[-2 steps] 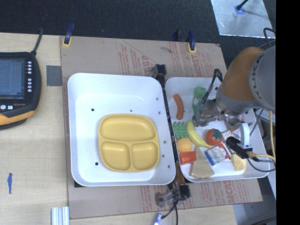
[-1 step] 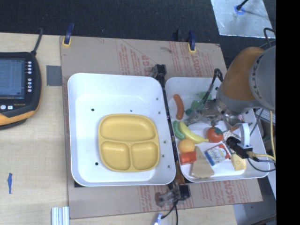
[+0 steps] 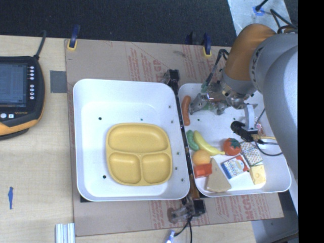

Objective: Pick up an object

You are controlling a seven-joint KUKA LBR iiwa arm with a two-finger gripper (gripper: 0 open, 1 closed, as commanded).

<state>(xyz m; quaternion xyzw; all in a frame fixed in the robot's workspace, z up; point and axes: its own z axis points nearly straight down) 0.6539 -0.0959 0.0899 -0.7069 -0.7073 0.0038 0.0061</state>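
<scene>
The right bin (image 3: 276, 186) holds several toy foods. A reddish sausage (image 3: 186, 109) lies along its left wall, with a green piece (image 3: 192, 138) and a yellow banana (image 3: 205, 144) below it. Further down are an orange (image 3: 201, 157), a red block (image 3: 202, 169), a tan wedge (image 3: 218, 179), a blue-and-white carton (image 3: 234, 166), a tomato (image 3: 232, 146) and a yellow cheese block (image 3: 257, 175). My gripper (image 3: 210, 103) hangs low over the bin's far left corner, just right of the sausage. I see nothing held in it.
The left bin (image 3: 91, 100) carries a yellow divided plate (image 3: 137, 153). A teach pendant (image 3: 17, 95) lies on the bench at the far left. Clamps (image 3: 172, 76) sit where the bins meet. The grey arm (image 3: 276, 85) covers the right bin's far right part.
</scene>
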